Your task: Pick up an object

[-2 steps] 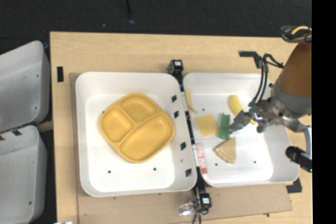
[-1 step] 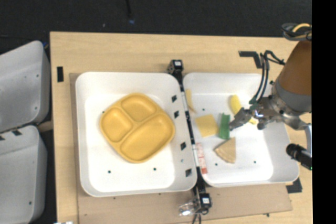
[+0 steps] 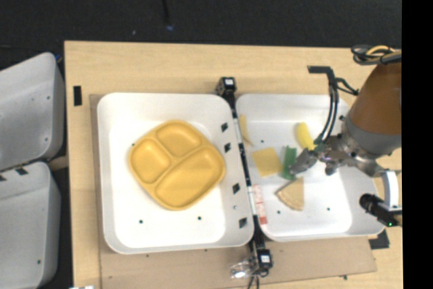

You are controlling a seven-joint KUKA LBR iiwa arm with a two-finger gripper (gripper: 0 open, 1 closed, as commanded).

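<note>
My gripper (image 3: 302,162) is low in the right bin (image 3: 338,227), right over the green piece (image 3: 289,160); whether I've got it, I cannot tell. Tight here: yellow square (image 3: 266,162) just left, tan wedge (image 3: 292,195) just below, small yellow piece (image 3: 304,135) above. Open floor toward the bin's near right corner. In the left bin (image 3: 115,227), the yellow divided plate (image 3: 177,164) sits mid-floor.

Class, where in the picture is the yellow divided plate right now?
The yellow divided plate lies in the left bin, roughly at its middle. The small food pieces and the gripper are over in the right bin.
</note>
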